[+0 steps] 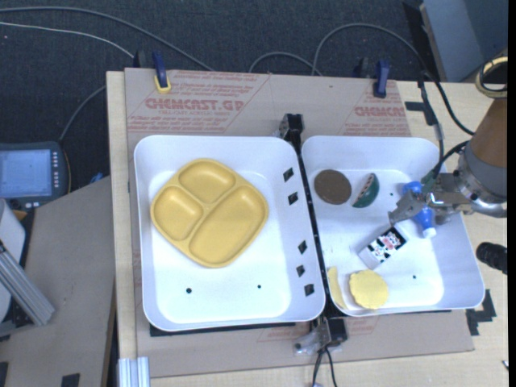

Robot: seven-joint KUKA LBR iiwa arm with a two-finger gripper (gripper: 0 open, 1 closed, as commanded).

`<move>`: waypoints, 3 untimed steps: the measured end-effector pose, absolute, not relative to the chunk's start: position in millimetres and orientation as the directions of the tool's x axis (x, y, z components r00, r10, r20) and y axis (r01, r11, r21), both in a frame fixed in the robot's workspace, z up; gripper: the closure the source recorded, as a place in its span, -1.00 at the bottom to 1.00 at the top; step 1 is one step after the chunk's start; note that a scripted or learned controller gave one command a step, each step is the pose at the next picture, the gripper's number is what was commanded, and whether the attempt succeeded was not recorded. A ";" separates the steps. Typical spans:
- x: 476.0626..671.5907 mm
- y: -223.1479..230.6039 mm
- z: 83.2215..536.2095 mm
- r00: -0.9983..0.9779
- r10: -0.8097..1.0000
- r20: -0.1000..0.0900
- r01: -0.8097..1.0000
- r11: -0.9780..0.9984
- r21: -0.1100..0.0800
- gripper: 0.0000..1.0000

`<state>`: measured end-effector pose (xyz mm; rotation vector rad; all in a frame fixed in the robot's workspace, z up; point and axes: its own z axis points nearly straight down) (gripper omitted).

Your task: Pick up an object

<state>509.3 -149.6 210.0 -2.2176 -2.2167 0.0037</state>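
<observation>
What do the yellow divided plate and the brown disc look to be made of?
Yellow divided plate: likely moulded plastic, with smooth rounded compartments, an even colour and a soft sheen. Brown disc: uncertain; its matte, flat, uniformly brown face suggests plastic or wood, possibly toy food.

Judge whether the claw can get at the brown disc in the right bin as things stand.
Probably yes. The brown disc lies flat and uncovered in the right bin, though a green wedge-shaped piece lies beside it. The claw hovers nearby.
</observation>
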 end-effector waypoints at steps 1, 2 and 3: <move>513.6 -152.1 165.8 0.000 1.000 0.003 1.000 0.000 -0.006 -1.00; 510.0 -152.0 123.4 0.001 1.000 0.003 1.000 -0.001 -0.005 -1.00; 511.5 -152.2 136.6 0.001 1.000 0.002 1.000 -0.001 0.001 1.00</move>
